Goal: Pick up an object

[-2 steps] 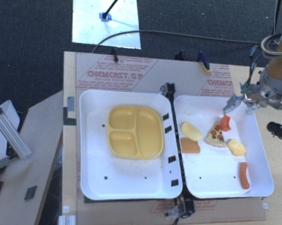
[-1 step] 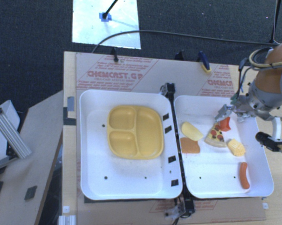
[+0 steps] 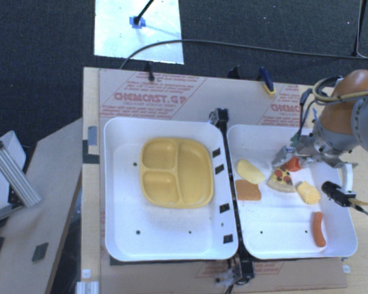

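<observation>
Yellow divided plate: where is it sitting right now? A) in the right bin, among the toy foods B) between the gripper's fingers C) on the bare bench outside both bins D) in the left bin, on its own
D: the yellow divided plate lies flat in the left bin, while the pizza slice, corn and sausage lie in the right bin.

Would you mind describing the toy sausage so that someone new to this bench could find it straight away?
Look in the right-hand white bin, the one holding the toy food rather than the yellow divided plate. The sausage lies alone near that bin's front right corner, below the corn cob. It is the only slim, reddish-orange stick shape; its neighbours are yellow, brown or wedge-shaped.
</observation>
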Robot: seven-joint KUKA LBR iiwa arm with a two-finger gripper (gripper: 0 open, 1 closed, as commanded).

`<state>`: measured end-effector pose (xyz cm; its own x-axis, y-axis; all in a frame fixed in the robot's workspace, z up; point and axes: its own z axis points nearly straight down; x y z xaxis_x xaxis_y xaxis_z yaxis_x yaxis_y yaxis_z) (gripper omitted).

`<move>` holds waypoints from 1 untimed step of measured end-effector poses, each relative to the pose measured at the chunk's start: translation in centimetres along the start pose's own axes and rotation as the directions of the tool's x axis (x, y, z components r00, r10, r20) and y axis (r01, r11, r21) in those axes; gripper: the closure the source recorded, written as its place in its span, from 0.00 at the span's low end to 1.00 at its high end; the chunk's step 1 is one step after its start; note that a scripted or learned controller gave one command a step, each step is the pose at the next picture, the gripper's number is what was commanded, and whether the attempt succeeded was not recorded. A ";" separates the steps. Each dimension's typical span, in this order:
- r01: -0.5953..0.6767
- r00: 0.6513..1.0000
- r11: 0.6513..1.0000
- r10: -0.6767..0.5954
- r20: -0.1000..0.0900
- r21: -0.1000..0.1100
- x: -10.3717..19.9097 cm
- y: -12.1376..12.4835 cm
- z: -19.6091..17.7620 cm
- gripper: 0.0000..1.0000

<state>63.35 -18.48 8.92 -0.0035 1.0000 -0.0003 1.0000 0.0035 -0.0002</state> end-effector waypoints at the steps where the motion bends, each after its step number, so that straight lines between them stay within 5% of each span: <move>1: 0.002 1.000 1.000 -0.002 0.003 -0.011 -0.1 0.3 -1.6 1.00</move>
<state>63.69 -18.54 10.56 -0.0056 1.0000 -0.0031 0.9999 0.0057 0.0107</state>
